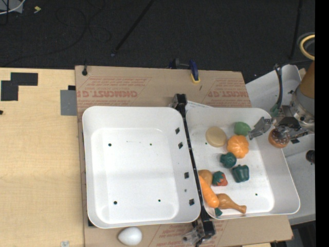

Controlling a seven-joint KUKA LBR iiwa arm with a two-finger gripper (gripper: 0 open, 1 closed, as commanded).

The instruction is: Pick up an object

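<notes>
- The gripper (268,126) sits over the upper right rim of the right bin (280,189); one grey finger (259,126) juts toward the toys, but how far the fingers are parted cannot be told, and nothing shows between them.
- Just beside that finger lies a green toy (242,128).
- Slightly further in are an orange pumpkin (238,145) and a beige disc (216,136).
- Well away, across the divider, is the left bin (97,189).

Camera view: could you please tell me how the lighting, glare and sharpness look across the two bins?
Camera view: even light, the left bin bright white with faint shadow along its walls; toys in the right bin fairly sharp; the pincer small and slightly soft.
</notes>
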